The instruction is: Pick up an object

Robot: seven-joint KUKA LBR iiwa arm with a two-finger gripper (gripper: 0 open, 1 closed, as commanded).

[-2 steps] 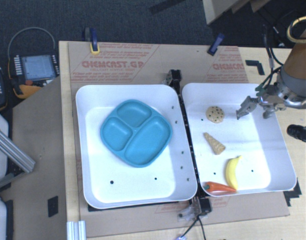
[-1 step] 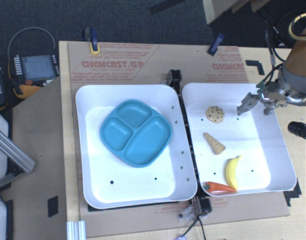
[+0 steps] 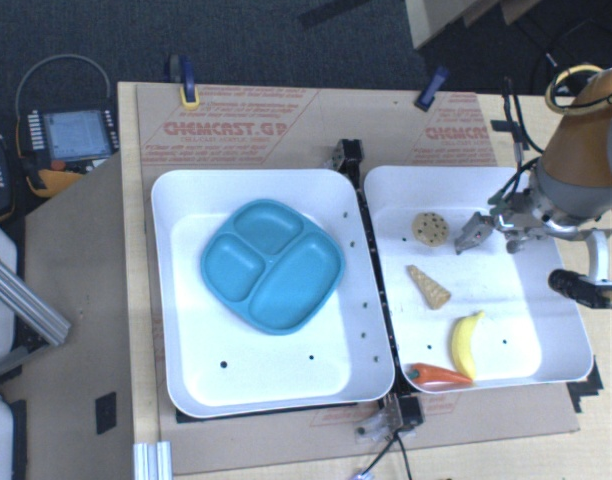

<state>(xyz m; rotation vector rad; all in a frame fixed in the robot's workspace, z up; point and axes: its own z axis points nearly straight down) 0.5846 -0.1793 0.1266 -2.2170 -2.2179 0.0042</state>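
Gripper (image 3: 473,234) hangs low over the right bin (image 3: 546,368), at its upper part, with nothing between its fingers; whether they stand apart or together cannot be told from this slanted look down. The grey arm (image 3: 576,158) reaches in from the right, its wrist above the bin's far right corner.

Just beside the fingertips, toward the bin's middle, lies a cookie (image 3: 430,228), round, speckled and flat on the white floor. It is the nearest thing to take. It looks light and stiff, probably a toy, and lying so flat it offers little height; a pinch across its edge from straight above seems the likeliest hold, and the fingers may slide off the rim.

Below the cookie lies a cone (image 3: 428,286), tan and tapered, apart from the rest. A grip across its wide end would likely hold better than one near the tip.

Near the bin's front lies a banana (image 3: 467,344), yellow and curved, its lower end close to a carrot (image 3: 438,374) that rests along the front wall. Both look smooth and light; the banana's middle gives the broadest hold.

In the left bin (image 3: 186,368) sits a blue plate (image 3: 273,264) with three compartments, well apart from the gripper. Both bins rest side by side on the desk (image 3: 136,268).
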